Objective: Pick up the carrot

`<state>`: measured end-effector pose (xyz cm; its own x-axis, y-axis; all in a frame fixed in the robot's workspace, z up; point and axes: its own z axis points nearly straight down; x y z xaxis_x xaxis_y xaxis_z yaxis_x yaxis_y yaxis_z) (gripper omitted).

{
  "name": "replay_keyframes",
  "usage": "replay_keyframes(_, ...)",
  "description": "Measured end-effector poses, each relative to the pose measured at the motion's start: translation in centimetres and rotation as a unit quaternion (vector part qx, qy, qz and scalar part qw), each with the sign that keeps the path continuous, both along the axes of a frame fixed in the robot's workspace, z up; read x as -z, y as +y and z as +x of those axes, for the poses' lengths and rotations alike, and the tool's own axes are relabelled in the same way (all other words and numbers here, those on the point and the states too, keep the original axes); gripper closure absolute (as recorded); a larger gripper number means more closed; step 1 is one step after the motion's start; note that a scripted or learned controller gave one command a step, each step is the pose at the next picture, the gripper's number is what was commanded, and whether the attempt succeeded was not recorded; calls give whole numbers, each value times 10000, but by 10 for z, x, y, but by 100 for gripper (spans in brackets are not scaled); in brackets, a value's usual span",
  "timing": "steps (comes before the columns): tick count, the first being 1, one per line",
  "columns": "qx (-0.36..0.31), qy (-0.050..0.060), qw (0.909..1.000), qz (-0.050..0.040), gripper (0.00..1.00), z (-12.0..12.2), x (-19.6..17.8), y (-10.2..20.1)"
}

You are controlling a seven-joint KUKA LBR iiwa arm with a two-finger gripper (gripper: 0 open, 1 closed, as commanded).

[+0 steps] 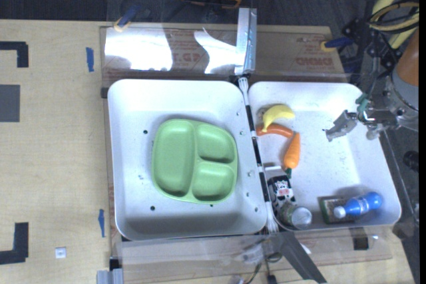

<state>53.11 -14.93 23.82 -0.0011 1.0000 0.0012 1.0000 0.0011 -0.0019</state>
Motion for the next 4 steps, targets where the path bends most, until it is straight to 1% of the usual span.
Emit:
replay_keyframes(1,-1129,-1,9936,2,0,31,85,36)
replay_keyframes(2,-1742,-37,9847,-6,0,32,151,48)
replay_keyframes(3,-1727,-67,9850,-18,100,33,140,46)
replay_keyframes(4,-2479,-24,9688,-8,100,36,20,73)
